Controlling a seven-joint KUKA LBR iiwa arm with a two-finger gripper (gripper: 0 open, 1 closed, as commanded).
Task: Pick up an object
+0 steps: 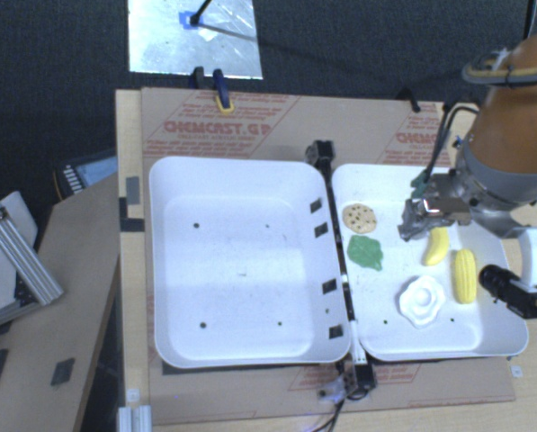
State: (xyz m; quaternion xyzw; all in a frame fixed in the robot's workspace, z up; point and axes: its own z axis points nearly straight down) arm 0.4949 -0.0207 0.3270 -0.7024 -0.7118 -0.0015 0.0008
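Gripper [418,221] position: over the right bin [493,340], in its upper half, reached in from the right on the grey arm with the orange band [517,124]. Whether the pincer is released or clenched cannot be told from this view; nothing is visibly held by it. Five objects lie in the right bin. A round cookie [359,216] with dark chips lies near the bin's left wall, to the left of the gripper. A green leaf-shaped piece [366,252] lies just below the cookie. A small yellow banana-like piece [436,247] lies just below and slightly right of the gripper, close to it; contact cannot be confirmed. A yellow corn cob [465,274] lies just beside the banana-like piece, on its right and slightly lower. A white fried-egg-shaped piece [422,301] lies below both yellow objects, toward the near wall. The left bin [174,331] adjoins the right bin along a common edge fitted with black clips [326,259]. Both bins rest on a brown board [250,124].
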